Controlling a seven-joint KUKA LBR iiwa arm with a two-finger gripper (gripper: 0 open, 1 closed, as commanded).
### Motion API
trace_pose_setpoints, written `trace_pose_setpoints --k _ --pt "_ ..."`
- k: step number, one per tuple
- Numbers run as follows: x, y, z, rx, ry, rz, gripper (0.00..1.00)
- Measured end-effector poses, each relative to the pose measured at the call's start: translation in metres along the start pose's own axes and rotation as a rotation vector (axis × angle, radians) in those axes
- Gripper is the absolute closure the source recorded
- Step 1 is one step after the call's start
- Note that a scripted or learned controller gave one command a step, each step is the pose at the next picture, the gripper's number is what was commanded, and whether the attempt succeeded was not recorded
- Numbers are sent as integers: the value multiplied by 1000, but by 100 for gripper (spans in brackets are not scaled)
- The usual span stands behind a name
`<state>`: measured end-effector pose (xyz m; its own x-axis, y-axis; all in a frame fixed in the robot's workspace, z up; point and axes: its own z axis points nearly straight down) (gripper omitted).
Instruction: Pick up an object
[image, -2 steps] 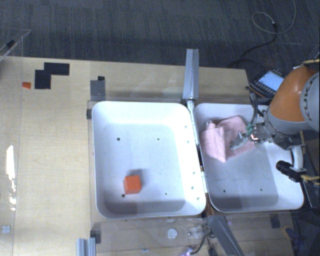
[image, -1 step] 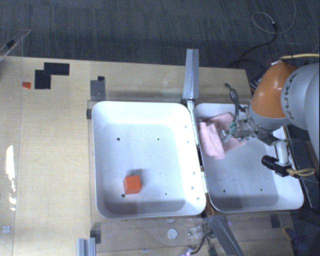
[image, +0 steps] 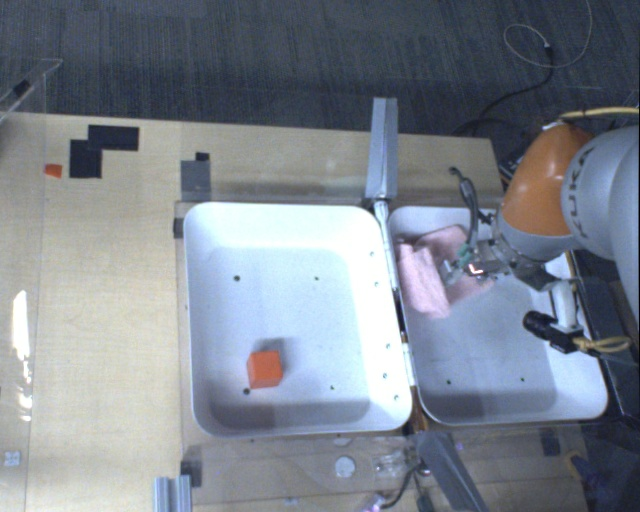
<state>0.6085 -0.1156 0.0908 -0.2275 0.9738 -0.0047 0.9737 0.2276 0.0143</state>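
Wooden bench carries two white bins: left bin (image: 200, 300) has an orange block (image: 265, 369) near its front edge; gripper (image: 472, 264) sits over pink cloth (image: 428, 275) at right bin's (image: 520, 400) back-left corner, seemingly mid-grasp, contact unclear.

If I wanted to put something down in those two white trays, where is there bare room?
The left bin is mostly bare: only an orange block sits near its front. The right bin has bare floor along its front half. Its back corner is crowded, with a pink cloth by the divider and the gripper over it.
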Motion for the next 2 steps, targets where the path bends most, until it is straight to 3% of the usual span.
trace_pose_setpoints --k 1,2 --pt "19 25 0 -1 -2 -291 0" --pt "19 25 0 -1 -1 -291 0"
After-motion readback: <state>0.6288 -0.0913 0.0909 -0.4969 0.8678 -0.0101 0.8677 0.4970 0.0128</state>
